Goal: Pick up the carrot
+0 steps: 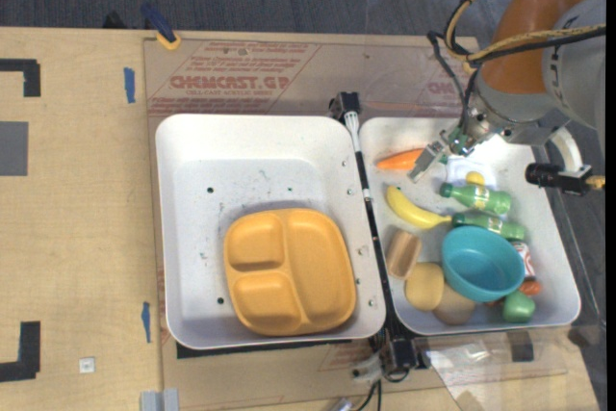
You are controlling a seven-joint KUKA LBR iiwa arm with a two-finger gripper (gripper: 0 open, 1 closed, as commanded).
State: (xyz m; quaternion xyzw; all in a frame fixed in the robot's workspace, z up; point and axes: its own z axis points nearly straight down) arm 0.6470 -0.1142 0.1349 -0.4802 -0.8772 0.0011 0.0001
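Observation:
The orange carrot lies in the far left corner of the right bin, pointing left toward the divider between the bins. My gripper hangs low over the bin, right at the carrot's thick right end and partly covering it. I see nothing lifted; the carrot rests on the bin floor.
A banana lies just in front of the carrot. Green bottles, a teal bowl, a brown roll, a potato and a green pepper crowd the right bin. The left bin holds a yellow divided plate.

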